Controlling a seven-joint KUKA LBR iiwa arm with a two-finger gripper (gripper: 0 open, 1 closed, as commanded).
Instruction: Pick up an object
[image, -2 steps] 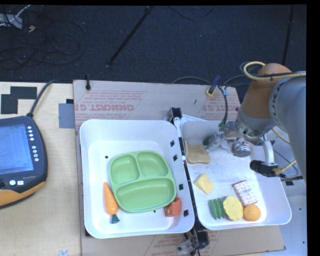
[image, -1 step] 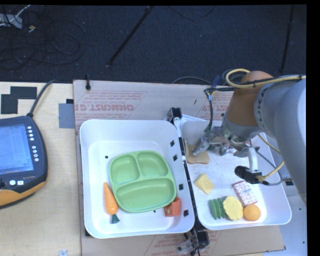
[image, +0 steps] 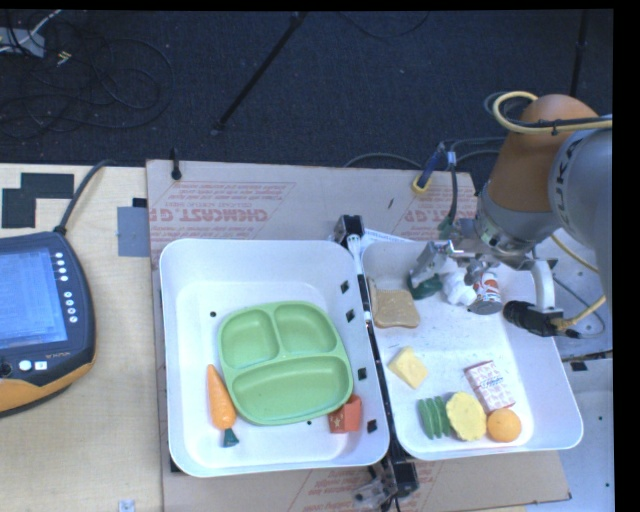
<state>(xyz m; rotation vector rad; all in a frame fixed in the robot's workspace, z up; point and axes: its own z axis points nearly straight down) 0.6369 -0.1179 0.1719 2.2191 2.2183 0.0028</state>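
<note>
- We see the gripper (image: 432, 268) low over the right bin (image: 450, 345), at about 11 o'clock on the bin's floor, with the grey arm reaching in from 2 o'clock.
- We cannot tell from this slant whether the gripper is open or closed, and we see nothing clearly held in it.
- A dark green thing (image: 426, 288) lies just below the gripper, touching it or nearly so.
- A white thing (image: 458, 290) sits just beside the green one toward 3 o'clock, and a small red and white can (image: 487, 290) stands next to that. These three crowd the gripper's spot.
- A bread slice (image: 395, 309) lies at 9 o'clock in the same bin, against the wall shared with the left bin (image: 200, 290) and near the dark green thing.
- A yellow cheese wedge (image: 407, 368) rests toward 7 o'clock, apart from the cluster.
- Along the 6 o'clock edge we see green pods (image: 432, 416), a yellow lumpy piece (image: 465, 416) and an orange (image: 504, 426) in a tight row, with a small red and white carton (image: 486, 383) just above them.
- In the left bin a green divided plate (image: 285, 365) fills the middle. A carrot (image: 220, 398) lies along the plate's 9 o'clock side and a red piece (image: 346, 415) sits at its 5 o'clock corner.
- Both bins sit on a cardboard sheet (image: 230, 205) on the table (image: 90, 440), and a control pendant (image: 40, 310) lies well apart at 9 o'clock.
</note>
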